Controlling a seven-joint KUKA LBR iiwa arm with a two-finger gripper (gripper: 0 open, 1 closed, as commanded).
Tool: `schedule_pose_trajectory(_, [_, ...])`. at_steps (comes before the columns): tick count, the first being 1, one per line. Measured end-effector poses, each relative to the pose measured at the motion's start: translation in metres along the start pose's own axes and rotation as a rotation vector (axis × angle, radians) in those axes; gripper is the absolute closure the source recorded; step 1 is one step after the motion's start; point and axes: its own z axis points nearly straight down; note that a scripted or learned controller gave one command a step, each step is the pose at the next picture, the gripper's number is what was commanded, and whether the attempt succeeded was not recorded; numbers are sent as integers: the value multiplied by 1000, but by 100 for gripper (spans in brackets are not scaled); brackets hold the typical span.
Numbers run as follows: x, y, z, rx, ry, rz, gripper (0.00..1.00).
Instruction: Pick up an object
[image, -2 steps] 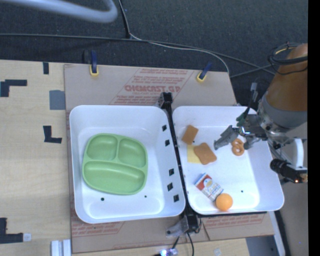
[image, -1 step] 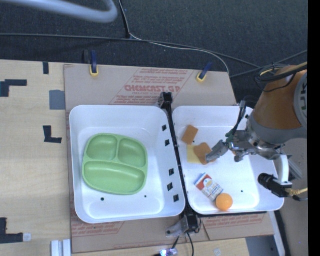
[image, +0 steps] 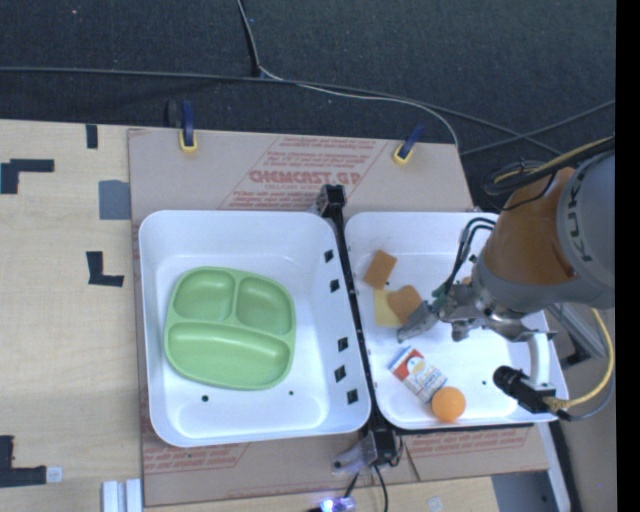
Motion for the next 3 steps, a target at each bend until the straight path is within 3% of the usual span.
schedule_pose_trajectory(1, [1, -1, 53, -3, -1, 0, 0])
schedule_pose_trajectory(2, [1, 0, 41, -4, 0, -1, 100])
schedule_pose_trajectory(3, [4, 8, -16, -9, -1, -1, 100])
